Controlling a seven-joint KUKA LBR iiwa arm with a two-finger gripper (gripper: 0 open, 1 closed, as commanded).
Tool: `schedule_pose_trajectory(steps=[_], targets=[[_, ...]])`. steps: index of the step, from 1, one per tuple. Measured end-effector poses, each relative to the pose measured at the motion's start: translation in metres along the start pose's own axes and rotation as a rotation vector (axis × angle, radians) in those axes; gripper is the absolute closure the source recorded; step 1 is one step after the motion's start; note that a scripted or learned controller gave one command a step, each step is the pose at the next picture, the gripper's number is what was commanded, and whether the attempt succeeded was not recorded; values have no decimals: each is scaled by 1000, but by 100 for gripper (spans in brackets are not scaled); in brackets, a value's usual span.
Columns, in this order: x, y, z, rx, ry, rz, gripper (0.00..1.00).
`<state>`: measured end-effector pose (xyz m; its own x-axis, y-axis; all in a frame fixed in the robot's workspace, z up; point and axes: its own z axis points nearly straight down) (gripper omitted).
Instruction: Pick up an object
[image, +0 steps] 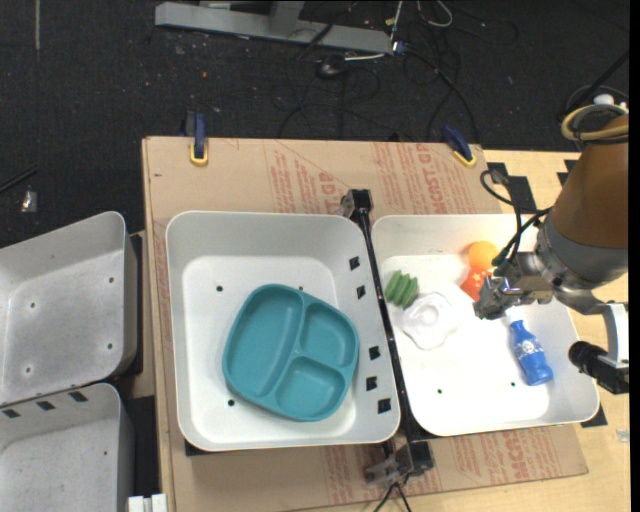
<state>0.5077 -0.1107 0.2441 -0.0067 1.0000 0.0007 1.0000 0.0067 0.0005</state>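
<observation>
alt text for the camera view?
Gripper hovers low in the right white bin, beside an orange object, near a blue bottle, clear cup and green item. Left bin holds a teal divided plate.

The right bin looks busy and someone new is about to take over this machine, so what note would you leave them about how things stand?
Gripper: low over the right bin, beside the orange items; nothing can be seen between its fingers.
Things in the right bin: an orange ball and an orange piece near the gripper, a green vegetable toy, a clear cup, a blue bottle.
Left bin: a teal divided plate.
Done: the arm has reached into the bin.
Left: grasp one thing and lift it.
</observation>
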Motion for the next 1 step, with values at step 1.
schedule_pose_trajectory(steps=[1], targets=[[46, 8, -2, 0, 0, -1, 100]])
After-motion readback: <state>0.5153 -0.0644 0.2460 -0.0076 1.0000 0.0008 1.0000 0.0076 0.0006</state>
